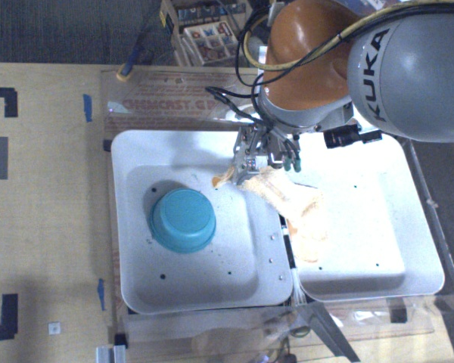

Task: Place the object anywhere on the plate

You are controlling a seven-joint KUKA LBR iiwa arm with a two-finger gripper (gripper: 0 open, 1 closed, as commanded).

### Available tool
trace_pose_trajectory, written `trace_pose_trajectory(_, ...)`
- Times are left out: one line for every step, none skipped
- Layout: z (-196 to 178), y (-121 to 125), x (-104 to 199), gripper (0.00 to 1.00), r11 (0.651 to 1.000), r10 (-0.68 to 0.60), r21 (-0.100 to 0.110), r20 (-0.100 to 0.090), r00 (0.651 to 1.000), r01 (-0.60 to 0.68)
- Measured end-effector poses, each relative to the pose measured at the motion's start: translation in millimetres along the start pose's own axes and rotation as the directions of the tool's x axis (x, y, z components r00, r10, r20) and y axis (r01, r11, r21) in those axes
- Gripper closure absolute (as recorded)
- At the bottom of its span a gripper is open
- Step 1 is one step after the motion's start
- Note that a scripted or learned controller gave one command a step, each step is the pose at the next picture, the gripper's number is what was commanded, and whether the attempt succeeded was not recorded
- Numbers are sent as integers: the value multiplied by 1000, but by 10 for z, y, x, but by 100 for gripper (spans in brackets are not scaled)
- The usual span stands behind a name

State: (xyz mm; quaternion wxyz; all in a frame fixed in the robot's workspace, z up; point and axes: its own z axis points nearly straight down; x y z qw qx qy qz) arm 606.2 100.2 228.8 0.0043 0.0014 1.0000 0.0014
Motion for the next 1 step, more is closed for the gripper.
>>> trace_pose_trajectory(-3, -1, -1, 0, 1000, 0, 0, 1, 1000, 0)
